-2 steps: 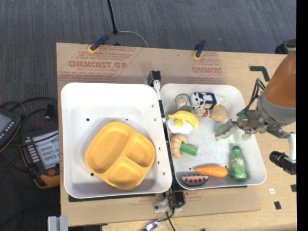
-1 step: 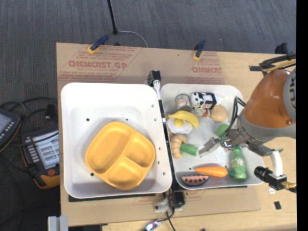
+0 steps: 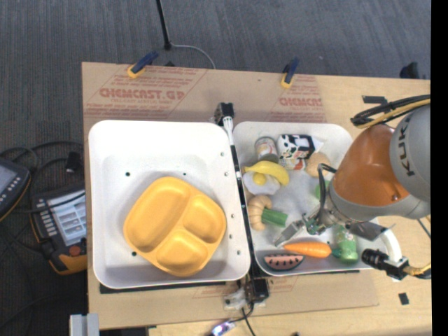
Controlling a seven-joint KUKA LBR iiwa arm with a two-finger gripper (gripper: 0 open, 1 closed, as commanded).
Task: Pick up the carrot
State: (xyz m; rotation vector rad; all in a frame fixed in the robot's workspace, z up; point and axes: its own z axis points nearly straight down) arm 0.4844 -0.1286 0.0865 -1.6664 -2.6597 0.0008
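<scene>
Two white bins on a cardboard-covered tabletop (image 3: 147,86), viewed near to far. Nearest, in right bin (image 3: 341,133): watermelon slice (image 3: 283,261) at front rim; carrot (image 3: 308,248) just behind it, lying flat, point toward left. Green item (image 3: 345,246) immediately right of carrot. End effector (image 3: 299,229) just above carrot's left half, fingers slightly parted, nothing gripped between them; contact with carrot not determinable. Grey arm with orange band (image 3: 365,170) entering from right, overhanging right side of that bin. Farther back: beige knobbly piece (image 3: 258,209) with green cylinder (image 3: 275,217) beside it, then banana (image 3: 267,169), then cow-patterned item (image 3: 295,145) and small round container (image 3: 264,145) near rear wall. Left bin (image 3: 112,142): yellow divided tray (image 3: 175,224), three compartments, set toward front. Beyond bins: two clamps (image 3: 142,64) on rear tabletop edge.
</scene>
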